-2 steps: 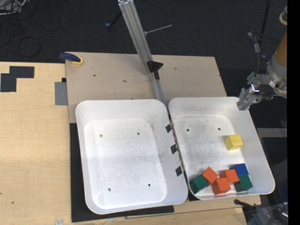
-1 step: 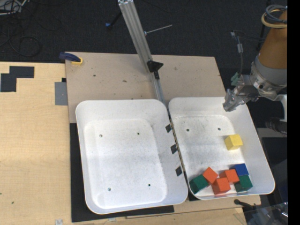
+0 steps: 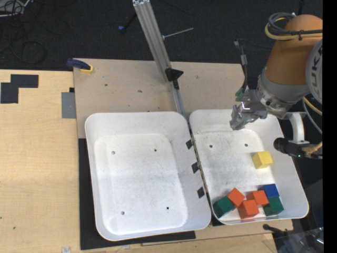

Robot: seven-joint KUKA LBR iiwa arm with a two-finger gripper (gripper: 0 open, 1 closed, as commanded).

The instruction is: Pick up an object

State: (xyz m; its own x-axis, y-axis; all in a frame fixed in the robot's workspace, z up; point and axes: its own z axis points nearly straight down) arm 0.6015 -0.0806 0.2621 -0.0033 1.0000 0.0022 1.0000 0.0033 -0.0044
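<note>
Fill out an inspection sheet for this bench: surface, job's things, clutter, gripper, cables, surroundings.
Surface: two white bins side by side, left bin and right bin.
Job's things: in the right bin, a yellow block apart; orange, green and blue blocks clustered at the near edge.
Clutter: nothing seen.
Gripper: gripper above the right bin's far end, away from the blocks; holds nothing.
Cables: looped cable on the arm.
Surroundings: aluminium rail slanting behind the bins; blue clamp.

From where I stand, the tool (image 3: pixel 241 116) hangs over the far end of the right bin (image 3: pixel 221 136), well apart from the yellow block (image 3: pixel 262 159) and the orange, green and blue blocks (image 3: pixel 251 201) clustered at its near edge.
</note>
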